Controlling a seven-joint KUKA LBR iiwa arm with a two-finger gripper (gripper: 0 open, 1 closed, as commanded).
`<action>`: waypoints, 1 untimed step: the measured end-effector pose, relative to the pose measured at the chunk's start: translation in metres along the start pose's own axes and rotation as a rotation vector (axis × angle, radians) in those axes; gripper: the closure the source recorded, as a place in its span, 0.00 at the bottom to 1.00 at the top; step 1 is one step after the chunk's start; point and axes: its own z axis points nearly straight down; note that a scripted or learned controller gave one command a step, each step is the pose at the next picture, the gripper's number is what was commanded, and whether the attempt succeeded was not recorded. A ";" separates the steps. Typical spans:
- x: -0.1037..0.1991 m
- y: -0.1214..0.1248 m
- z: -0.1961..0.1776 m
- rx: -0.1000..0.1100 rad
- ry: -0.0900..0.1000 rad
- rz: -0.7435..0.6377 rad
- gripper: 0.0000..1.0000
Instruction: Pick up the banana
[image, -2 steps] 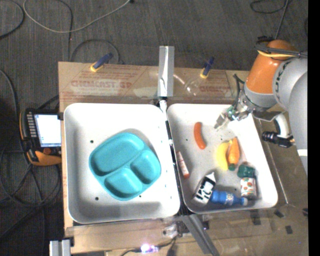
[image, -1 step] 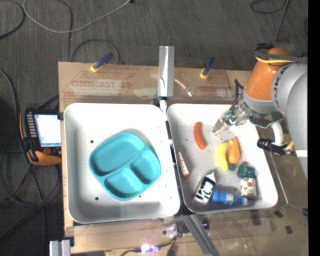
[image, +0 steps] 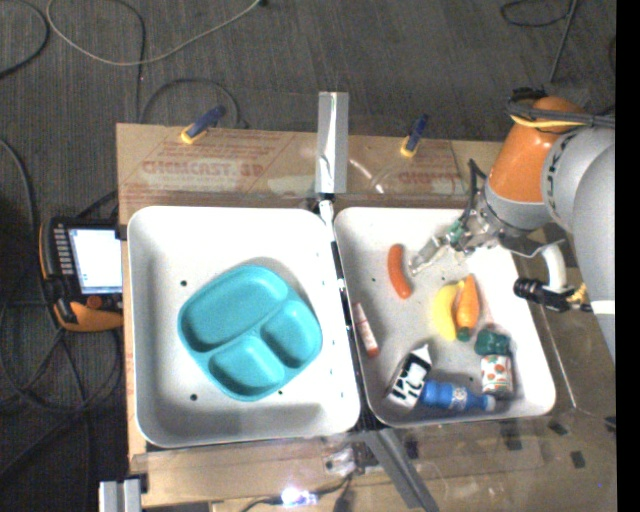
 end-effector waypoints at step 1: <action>0.017 -0.069 -0.002 0.002 -0.004 0.025 0.00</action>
